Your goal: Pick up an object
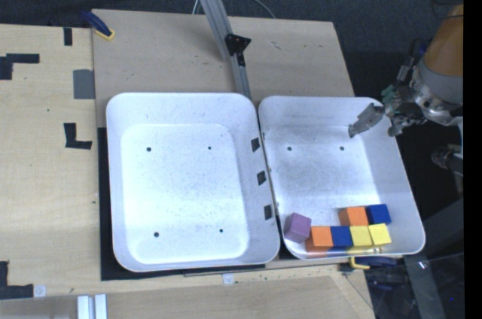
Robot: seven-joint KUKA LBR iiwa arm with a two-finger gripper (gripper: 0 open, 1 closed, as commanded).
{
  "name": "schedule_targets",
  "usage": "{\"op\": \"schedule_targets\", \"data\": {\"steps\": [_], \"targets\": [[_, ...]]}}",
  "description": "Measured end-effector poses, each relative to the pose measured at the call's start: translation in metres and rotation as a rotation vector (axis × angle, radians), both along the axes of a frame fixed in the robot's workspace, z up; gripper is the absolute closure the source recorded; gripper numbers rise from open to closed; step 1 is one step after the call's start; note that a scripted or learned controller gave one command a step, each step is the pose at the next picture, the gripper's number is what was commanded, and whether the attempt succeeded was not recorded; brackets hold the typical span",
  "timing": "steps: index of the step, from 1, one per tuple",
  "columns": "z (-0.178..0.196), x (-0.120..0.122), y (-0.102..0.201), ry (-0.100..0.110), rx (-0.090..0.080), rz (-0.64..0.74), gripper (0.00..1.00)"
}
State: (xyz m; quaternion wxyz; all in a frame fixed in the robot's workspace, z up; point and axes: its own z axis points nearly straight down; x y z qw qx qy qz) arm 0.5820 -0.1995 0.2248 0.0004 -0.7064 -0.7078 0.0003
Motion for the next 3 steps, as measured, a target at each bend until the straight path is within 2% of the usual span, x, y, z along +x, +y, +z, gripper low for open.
{"op": "schedule_targets", "data": {"steps": [1,2,3], "targets": [[-0.045,0.031,0.06,0.003,0.002,0.005,0.0],[0.088,0.057,0.062,-0.01,-0.002,0.001,0.0],[-0.001,0.078,0.063,0.008,0.0,0.0,0.0]]}}
